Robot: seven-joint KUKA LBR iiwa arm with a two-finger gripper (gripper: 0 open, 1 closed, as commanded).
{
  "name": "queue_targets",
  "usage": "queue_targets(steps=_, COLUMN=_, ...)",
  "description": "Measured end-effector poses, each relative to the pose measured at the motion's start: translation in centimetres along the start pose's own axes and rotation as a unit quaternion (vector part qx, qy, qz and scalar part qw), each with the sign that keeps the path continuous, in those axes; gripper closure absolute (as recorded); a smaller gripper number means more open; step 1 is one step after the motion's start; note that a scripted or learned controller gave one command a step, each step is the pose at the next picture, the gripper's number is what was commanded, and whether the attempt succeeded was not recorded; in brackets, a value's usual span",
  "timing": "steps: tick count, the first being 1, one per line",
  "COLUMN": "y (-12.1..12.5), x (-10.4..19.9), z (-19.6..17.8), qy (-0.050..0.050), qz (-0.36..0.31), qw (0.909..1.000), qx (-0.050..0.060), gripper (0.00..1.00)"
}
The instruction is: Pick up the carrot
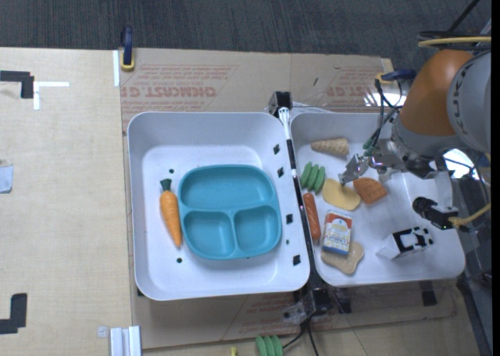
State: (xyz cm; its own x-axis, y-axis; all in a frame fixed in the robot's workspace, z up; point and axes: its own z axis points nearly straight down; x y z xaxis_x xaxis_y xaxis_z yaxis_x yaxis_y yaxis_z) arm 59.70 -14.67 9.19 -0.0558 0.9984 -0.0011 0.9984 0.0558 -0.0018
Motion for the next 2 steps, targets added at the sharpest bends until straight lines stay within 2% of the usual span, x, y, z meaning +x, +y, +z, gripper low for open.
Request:
queue_targets(steps=1, y=-3.7, x=3.4, z=-6.6, qy=0.000, qz=0.014, qw=0.9999, qx=0.000, gripper=0.00)
queue_targets(steps=2, y=-1.0, x=1.4, z=0.1, qy=0.000, qz=0.010, qw=0.9999, qx=0.000, gripper=0.00)
